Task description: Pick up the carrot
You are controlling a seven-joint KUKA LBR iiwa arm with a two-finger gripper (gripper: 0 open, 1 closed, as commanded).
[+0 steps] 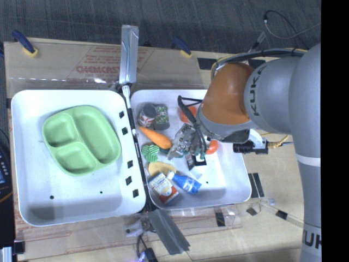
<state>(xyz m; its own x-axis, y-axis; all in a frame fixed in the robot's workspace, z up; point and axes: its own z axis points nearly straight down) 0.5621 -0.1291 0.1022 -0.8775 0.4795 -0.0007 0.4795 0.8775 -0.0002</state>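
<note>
The orange carrot (155, 137) lies slanted in the left half of the right bin (235, 185), its thick end pointing toward the bin's middle. My gripper (188, 152) hangs just to the right of the carrot's thick end, over the middle of that bin. Its fingers stand apart, open, with nothing between them. The carrot is not held. The arm's orange band (229, 94) covers part of the bin's back right.
Around the carrot lie a dark printed can (154, 115), a green ribbed piece (150, 152), a yellow item (161, 168), a blue bottle (186, 184) and a red-white packet (162, 188). A red object (211, 145) peeks from under the gripper. A green divided plate (82, 140) sits in the left bin (32, 201).
</note>
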